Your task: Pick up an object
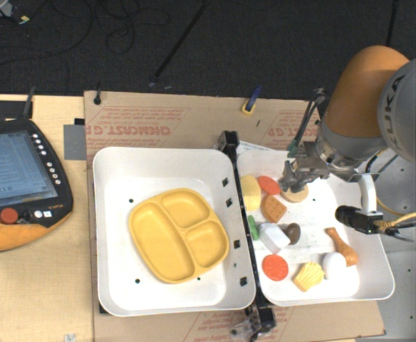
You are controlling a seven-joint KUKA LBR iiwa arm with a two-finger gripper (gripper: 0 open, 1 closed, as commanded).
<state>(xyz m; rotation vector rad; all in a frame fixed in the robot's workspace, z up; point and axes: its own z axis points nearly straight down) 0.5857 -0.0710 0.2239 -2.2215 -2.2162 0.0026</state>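
My gripper (293,182) reaches down into the right bin (368,280), at its upper middle. Its tips stand over a small tan round piece (295,194), just right of a red-orange piece (268,185). Close by lie a pale yellow rounded piece (249,191), a brown waffle-like piece (273,208), a dark brown mushroom-like piece (291,231), a white block (273,236), a red disc (275,267), a yellow ridged piece (308,276), a white egg-like piece (333,264) and an orange-brown drumstick (341,245).
The left bin (115,169) holds a yellow divided plate (177,232). A green piece (253,228) lies along the divider between the bins. A control tablet (19,180) lies at the far left on the bench. A black cable part (356,218) hangs over the right bin's right side.
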